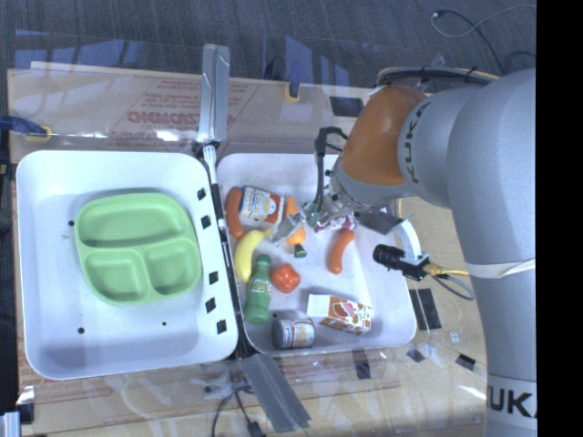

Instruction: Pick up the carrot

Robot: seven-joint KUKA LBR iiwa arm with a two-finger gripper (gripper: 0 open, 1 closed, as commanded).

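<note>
Approach step, grasp not made yet by my read. The gripper (310,215) sits low in the right bin (387,330), its tip among the food items near the bin's middle. The carrot (297,238) (small orange piece with a green bit at its end, just left of the tip) lies between the banana (244,255) and the orange sausage-shaped piece (339,250) — touching or just beside the gripper, can't separate them. Whether the fingers are spread or pressed together I cannot tell; the wrist and orange band cover most of them, so no claim of a hold.

Next move calls for centring over the carrot and closing on it alone — the banana, the red tomato (285,278) and the orange pouch (255,206) crowd it, so a wrong pick looks likely.

Hard to make out: the carrot's full outline, the fingertip contact, and the bin's upper right corner behind the arm. Further down are a green bottle (259,291), a can (293,333) and a small carton (342,313). The left bin (41,271) holds a green divided tray (137,244).
</note>
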